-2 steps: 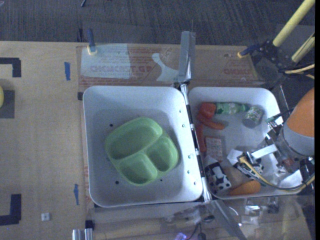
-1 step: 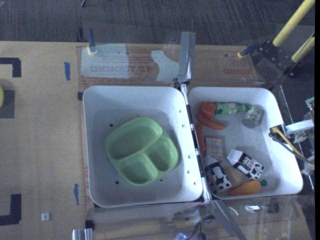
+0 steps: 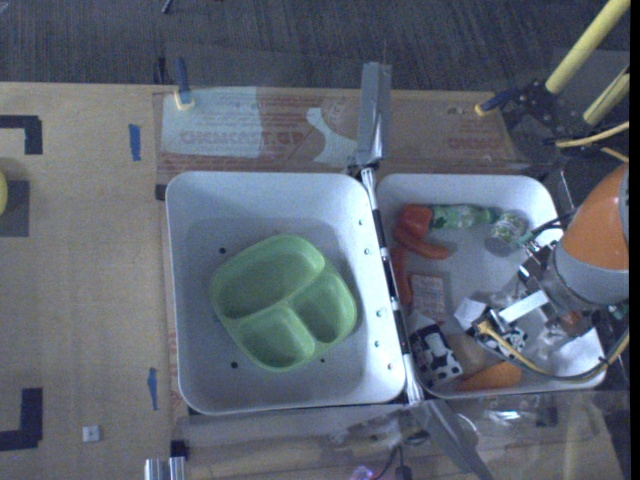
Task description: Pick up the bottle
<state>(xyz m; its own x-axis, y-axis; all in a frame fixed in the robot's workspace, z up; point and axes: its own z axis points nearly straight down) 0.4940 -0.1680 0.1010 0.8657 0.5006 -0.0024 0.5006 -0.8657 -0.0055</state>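
The gripper [image 3: 497, 326] is low inside the right bin [image 3: 540, 190], near its front part, with yellow and white cables around it. I cannot tell how wide it stands or whether it has hold of anything, because the wrist and the cables cover it. Above it I see the grey arm [image 3: 592, 268] with its orange band, coming in from the right.

Just beside the gripper, at the front wall of this bin, lies one orange object [image 3: 490, 376], and left of it one black and white item [image 3: 433, 353]. A little further to the back there is one small card with red print [image 3: 428, 293].

The bottle [image 3: 470, 215], one piece, green and clear, lies on its side at the back of the right bin, well apart from the gripper. Left of it are two red-orange objects [image 3: 418, 230], touching each other, and right of it one round greenish object [image 3: 507, 230].

The left bin [image 3: 190, 298] holds one green plate with three compartments [image 3: 284, 301]. The two bins stand side by side on the wooden table [image 3: 80, 298]
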